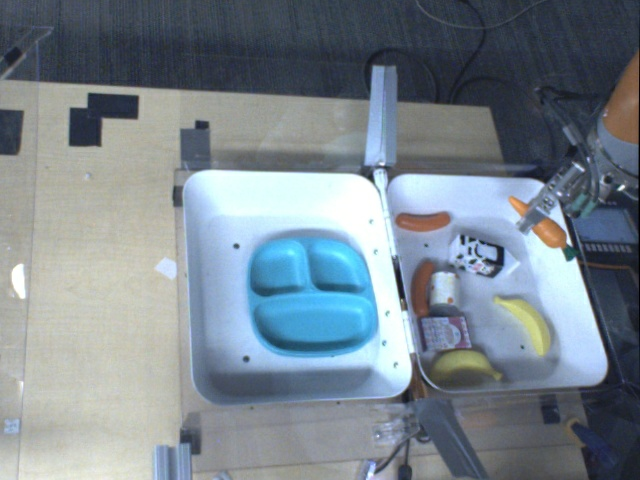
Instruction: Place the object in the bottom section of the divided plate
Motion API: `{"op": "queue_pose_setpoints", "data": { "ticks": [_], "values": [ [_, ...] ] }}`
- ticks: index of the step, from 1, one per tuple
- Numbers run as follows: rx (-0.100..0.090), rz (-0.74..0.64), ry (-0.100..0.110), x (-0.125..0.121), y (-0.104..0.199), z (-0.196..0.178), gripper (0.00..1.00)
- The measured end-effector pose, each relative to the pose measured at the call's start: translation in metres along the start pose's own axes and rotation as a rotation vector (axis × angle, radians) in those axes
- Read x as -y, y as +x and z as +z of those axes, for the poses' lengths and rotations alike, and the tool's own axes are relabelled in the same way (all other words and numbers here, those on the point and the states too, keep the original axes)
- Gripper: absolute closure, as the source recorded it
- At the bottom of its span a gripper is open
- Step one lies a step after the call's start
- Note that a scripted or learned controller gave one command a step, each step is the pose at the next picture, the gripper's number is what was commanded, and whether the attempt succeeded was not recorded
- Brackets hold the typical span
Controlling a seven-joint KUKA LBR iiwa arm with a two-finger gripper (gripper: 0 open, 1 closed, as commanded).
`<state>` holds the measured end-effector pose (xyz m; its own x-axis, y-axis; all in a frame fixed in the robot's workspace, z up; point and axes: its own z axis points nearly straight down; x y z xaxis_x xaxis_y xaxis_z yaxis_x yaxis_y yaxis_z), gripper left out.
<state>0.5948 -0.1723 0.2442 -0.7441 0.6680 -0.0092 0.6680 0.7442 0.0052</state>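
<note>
Two white bins are seen side by side on the bench. The left bin (215, 268) holds a blue divided plate (312, 295), lying flat near the bin's middle; its two small sections sit at the far side, its one large section at the near side. Nothing is seen lying in any section of the plate.

The right bin (590, 353), just beside the plate's bin, holds the loose things: a sausage (423, 221) at the far side, a black-and-white toy (476, 255) near the middle, a small can (443, 289), a dark packet (443, 330), a lemon-yellow fruit (464, 366) and a banana (527, 324) at the near side.

The gripper (543, 210) is seen at the far right rim of the right bin, well apart from the plate. An orange carrot (540, 225) lies right at its tip. Whether the tool is open, closed or clamped on the carrot cannot be told.
</note>
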Motion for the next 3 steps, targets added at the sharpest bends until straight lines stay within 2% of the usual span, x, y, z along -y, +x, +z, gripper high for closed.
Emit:
{"op": "queue_pose_setpoints", "data": {
  "ticks": [1,2,3],
  "values": [
    [-0.001,0.087,0.0,0.014,0.01,0.114,1.0],
    [0.002,-0.04,0.0,0.012,-0.019,-0.015,1.0],
    [-0.004,0.151,0.003,0.047,0.018,0.141,1.0]
  ]
}}
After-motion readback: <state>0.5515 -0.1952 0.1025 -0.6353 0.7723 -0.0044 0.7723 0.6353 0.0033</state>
